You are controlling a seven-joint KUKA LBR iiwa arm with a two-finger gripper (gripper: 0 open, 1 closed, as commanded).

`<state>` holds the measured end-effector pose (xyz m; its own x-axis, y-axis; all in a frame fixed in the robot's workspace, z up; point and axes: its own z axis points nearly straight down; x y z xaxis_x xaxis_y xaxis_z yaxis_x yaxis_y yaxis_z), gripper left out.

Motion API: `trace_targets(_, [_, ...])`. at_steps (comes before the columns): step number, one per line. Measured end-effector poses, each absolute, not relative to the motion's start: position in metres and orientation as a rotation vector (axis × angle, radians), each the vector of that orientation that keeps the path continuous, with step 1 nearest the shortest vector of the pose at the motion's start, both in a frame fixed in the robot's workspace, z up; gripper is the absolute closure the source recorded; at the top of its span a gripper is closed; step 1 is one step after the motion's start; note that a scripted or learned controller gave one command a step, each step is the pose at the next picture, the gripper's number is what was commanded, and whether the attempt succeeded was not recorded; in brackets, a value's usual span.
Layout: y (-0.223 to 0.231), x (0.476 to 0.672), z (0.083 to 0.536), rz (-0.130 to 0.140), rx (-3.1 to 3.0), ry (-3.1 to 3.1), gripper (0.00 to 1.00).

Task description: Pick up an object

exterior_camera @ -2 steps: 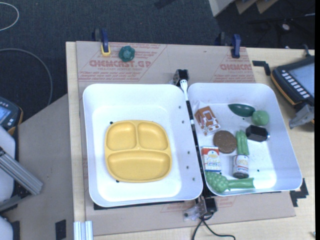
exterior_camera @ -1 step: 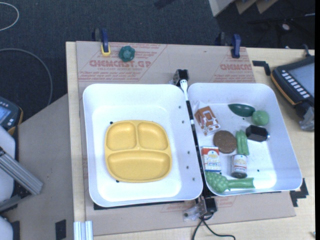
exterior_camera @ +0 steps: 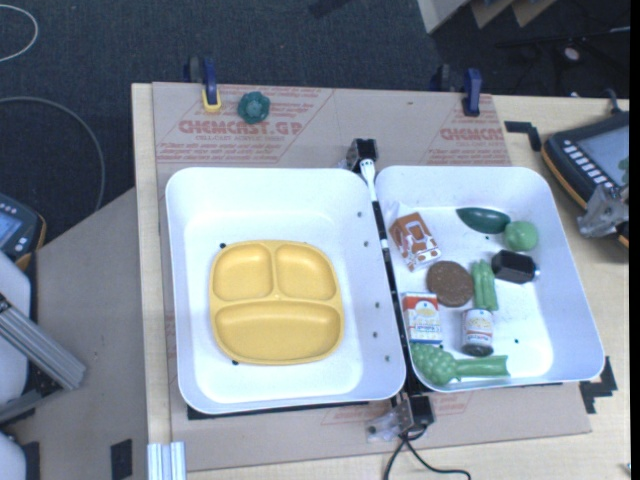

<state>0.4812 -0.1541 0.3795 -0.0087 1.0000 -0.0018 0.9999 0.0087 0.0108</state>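
Note:
The right white bin holds several small items. An orange-and-white pack lies near its left wall. A dark green leaf-shaped piece and a light green ball sit at the back. A black block, a brown round disc and a green stick are in the middle. At the front are a red-and-white carton, a small jar and a green toy. The left white bin holds a yellow divided plate.
A teal knob rests on the cardboard board behind the left bin. Blue clamps grip the board's back edge. A yellow-edged tablet device lies at the right. A cable runs off the front.

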Motion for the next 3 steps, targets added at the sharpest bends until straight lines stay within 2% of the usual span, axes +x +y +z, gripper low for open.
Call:
trace_targets(1, [-0.067, 0.480, 0.444, 0.012, 2.205, 2.228, 1.00])
trace_targets(2, [-0.003, 0.480, 0.528, 0.015, 2.206, 2.225, 1.00])
trace_targets(3, [-0.009, 0.478, 0.386, -0.018, 2.231, 2.227, 1.00])
